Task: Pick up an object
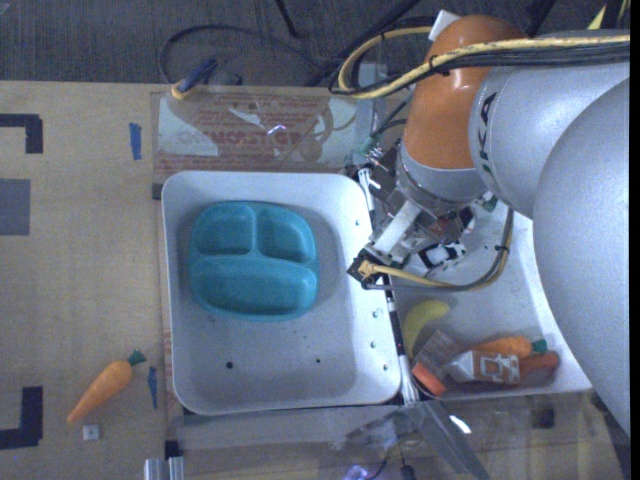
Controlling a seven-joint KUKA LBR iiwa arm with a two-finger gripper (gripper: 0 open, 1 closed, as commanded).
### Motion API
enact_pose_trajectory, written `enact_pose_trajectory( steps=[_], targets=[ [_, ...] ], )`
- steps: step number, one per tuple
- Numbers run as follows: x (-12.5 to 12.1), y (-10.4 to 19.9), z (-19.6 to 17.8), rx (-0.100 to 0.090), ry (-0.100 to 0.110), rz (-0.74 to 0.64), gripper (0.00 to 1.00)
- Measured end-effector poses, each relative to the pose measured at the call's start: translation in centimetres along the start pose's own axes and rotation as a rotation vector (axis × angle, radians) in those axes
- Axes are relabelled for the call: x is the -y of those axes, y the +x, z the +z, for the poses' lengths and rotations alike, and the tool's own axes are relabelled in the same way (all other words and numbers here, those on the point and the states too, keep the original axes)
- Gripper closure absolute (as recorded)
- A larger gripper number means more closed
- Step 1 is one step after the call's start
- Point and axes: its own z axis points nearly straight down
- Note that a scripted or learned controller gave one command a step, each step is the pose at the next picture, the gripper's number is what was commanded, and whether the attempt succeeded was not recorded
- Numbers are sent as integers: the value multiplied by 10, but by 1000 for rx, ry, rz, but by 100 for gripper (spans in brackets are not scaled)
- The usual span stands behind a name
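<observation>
Camera view: your left bin (300, 373) holds one blue divided plate (255, 260), lying flat toward its far side. Over to the right bin (505, 298): a yellow banana (425, 318) lies near the dividing wall, and just beside it a clear packet (490, 361) with orange pieces sits against the near edge. The gripper (425, 238) hangs over this bin, just above the banana; spread or clamped, you cannot tell. A toy carrot (100, 388) lies out on the bench (70, 268).
</observation>
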Motion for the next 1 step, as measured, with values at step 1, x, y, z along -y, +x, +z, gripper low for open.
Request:
enact_pose_trajectory(
  steps=[1],
  targets=[
    [0, 1, -8, 3, 1, -3, 100]
  ],
)
